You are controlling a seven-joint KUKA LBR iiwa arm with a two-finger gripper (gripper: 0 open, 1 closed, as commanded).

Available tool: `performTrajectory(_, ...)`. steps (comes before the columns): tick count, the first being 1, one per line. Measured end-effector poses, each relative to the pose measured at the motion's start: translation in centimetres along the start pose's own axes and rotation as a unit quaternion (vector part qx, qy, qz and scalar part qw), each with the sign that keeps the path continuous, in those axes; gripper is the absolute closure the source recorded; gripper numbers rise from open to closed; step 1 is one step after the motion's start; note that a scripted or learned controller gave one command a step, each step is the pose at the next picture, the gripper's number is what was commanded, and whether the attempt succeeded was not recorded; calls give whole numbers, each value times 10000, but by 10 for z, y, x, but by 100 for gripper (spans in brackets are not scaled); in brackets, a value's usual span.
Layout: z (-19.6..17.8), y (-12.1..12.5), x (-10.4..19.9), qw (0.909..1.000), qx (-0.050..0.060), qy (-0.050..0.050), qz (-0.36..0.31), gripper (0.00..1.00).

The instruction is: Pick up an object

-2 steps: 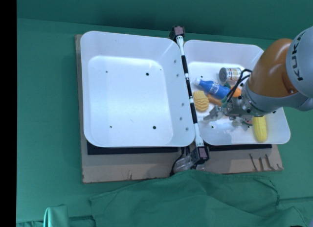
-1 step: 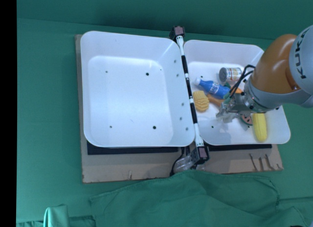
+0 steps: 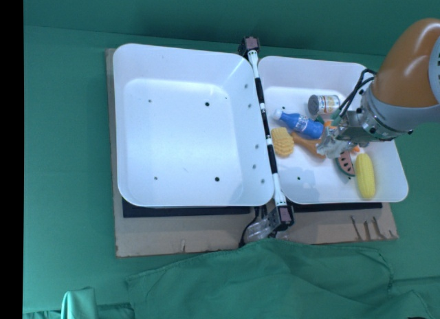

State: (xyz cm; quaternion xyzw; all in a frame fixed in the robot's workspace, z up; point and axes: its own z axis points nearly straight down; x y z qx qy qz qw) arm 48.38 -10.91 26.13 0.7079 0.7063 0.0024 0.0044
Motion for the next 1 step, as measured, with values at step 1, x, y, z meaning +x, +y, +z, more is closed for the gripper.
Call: performTrajectory(1,-57,-3,-11,10000,-1,-2,8,100)
